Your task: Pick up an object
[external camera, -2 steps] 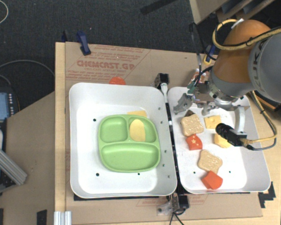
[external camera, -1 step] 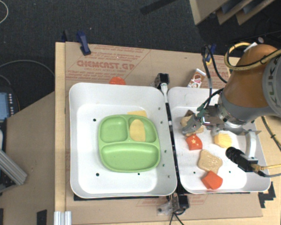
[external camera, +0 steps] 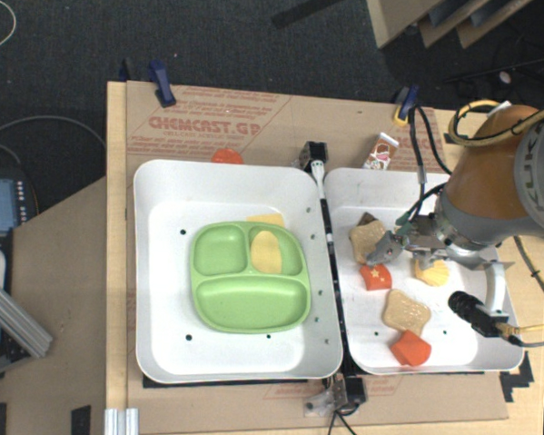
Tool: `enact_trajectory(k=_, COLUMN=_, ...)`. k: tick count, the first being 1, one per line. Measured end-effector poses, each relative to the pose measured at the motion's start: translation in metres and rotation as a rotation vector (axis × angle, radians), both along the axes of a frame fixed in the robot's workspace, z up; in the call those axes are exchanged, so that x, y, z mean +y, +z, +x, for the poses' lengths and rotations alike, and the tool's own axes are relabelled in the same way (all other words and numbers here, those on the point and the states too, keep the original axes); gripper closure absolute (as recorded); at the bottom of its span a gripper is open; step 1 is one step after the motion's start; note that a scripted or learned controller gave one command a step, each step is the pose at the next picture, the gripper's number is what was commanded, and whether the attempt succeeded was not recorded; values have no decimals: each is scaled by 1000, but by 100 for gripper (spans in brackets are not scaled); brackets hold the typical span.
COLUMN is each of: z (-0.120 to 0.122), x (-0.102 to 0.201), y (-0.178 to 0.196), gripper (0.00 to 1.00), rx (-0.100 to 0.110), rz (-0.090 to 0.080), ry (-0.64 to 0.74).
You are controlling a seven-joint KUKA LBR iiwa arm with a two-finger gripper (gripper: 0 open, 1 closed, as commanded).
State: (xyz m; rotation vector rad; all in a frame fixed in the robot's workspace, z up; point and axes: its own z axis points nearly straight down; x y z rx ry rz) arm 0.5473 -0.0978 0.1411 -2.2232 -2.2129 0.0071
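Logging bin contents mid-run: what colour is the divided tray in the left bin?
Light green; the divided tray shows plainly in the camera view, with a pale yellow piece in one upper compartment.

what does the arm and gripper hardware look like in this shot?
The arm has a broad rounded orange band with grey casing beside it and black cables looped over the top. The gripper is grey metal, and a black cylindrical part juts out under the wrist.

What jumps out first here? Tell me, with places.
The bright green divided tray fills the middle of the left bin, a pale yellow piece in its upper right compartment. In the right bin, the gripper hangs low among scattered food pieces, just above a small red block.
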Motion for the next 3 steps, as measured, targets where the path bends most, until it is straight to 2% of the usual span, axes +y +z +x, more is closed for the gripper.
enact_trajectory(k=1, z=5, x=7, y=-60, gripper=0, rx=-1, rz=2, ry=5)
enact_trajectory(k=2, z=6, x=6, y=-46, gripper=100, rx=-7, rz=0, ry=3)
enact_trajectory(k=3, z=18, x=67, y=50, gripper=100, rx=-18, rz=2, ry=12)
